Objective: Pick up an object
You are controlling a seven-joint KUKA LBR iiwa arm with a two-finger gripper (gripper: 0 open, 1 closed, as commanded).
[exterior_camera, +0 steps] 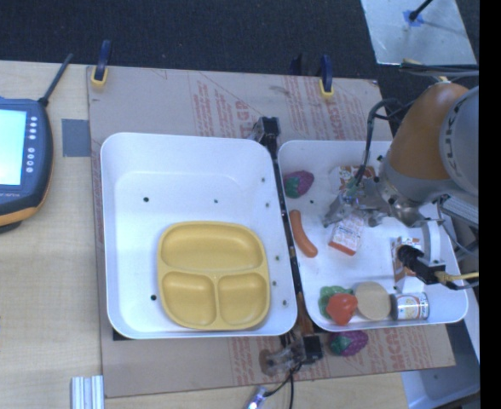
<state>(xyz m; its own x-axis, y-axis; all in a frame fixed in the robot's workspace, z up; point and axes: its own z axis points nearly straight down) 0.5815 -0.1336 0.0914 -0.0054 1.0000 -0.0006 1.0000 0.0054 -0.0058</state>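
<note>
My gripper [350, 204] hangs low over the middle of the right bin [319, 156], under the grey wrist with its orange band. Just below it and toward the front lies a small white and orange packet [345, 238]; whether they touch is unclear. An orange sausage [302, 233] lies to the left of the packet, near the bin's left wall. A purple grape bunch [299, 183] sits at the back left. Along the front wall stand a red and green vegetable [339, 307], a tan round piece [372, 301] and a small can [412, 307] on its side.
The left bin [123, 228] holds a yellow divided plate [214, 274]. A purple item [349, 342] lies outside the right bin's front edge. A teach pendant [8, 160] rests at the far left of the bench. Clamps stand along the board's back edge.
</note>
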